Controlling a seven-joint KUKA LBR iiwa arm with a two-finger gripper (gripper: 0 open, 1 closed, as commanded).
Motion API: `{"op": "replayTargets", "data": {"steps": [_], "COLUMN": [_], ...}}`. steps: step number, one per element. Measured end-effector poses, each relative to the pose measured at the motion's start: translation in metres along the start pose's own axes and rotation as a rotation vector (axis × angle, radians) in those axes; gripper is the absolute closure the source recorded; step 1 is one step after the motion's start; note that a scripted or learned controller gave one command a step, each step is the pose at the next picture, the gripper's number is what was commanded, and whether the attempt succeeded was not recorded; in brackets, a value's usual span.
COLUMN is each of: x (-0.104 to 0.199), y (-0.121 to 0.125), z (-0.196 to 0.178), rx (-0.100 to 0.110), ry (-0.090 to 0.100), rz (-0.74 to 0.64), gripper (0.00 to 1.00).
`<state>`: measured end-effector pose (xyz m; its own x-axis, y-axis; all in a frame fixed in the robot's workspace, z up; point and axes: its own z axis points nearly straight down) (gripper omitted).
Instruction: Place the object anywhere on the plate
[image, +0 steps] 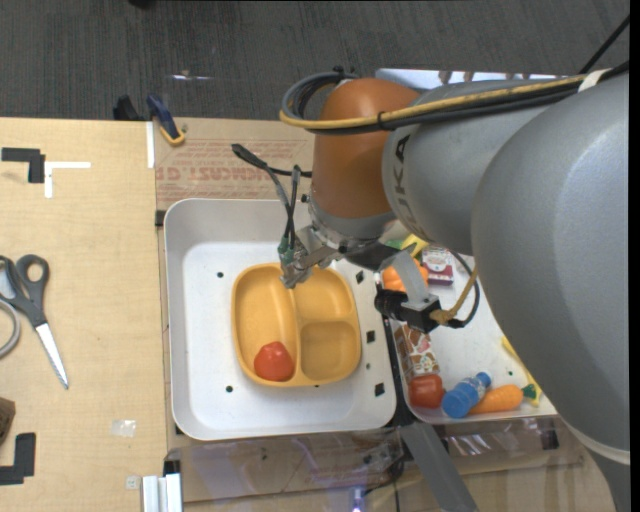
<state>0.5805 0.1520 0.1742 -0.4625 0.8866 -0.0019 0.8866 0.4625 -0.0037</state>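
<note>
Over the left bin (190, 330), the gripper (291, 268) hung at the top rim of the yellow plate (320, 300).

Down in that plate's long left section, at the near end, sat the red tomato (273, 360), lying loose and well apart from the gripper, so nothing was carried there. How wide the gripper stood, I couldn't tell; it was a small dark tip against the plate's edge. The arm (480, 170) swept in big and grey from the right, its orange band (360, 150) right above the bin. Across in the right bin (470, 330) lay a blue bottle (465, 395), a carrot (502, 398) and a red-capped jar (420, 370), huddled near the front. Out on the wooden bench (80, 250), scissors (38, 310) rested at the left.
</note>
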Motion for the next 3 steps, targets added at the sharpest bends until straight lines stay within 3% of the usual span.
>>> {"op": "replayTargets", "data": {"steps": [1,2,3], "x": [0.0377,0.0376,0.0363], "y": [-0.0965,-0.0965,-0.0964], "z": [-0.0718,-0.0718,-0.0797], "rx": [0.000,0.000,0.004], "ry": [0.001,0.002,0.001], "rz": [0.179,0.180,0.180], "gripper": [1.00,0.00,1.00]}}
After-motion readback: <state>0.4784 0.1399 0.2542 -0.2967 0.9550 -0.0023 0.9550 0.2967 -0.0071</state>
